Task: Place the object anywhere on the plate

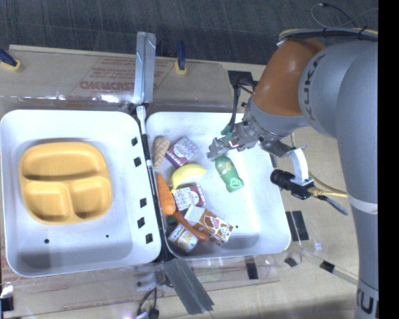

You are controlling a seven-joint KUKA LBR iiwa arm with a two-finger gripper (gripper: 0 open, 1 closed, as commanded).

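Arm: we see the grey arm (332, 65) w/ orange band coming in from the right, wrist bent down over the right bin (269, 205).
Pincer: pincer (221, 149) sits low over the upper-middle of the right bin, right at the top end of the green bottle; we can't tell if it's wide, narrow or gripping.
Object: green bottle (229, 173) lies tilted in the right bin, upper end touching or just under the pincer, lower end toward the bin's bare right part; not on the plate.
Plate: yellow plate (65, 181), 3 compartments, sits in the left bin (16, 244), well apart from the bottle.
Other items, right bin: banana (187, 173) just left of the bottle; carrot (165, 195) along the left wall; corn cob (160, 151) near the top-left corner; purple pkts (183, 150) beside it & near mid-bin; small carton (219, 230) + a can (185, 239) at the lower left.
Worktop: worktop (319, 244) carries both bins side by side, divider w/ black marks btw them.
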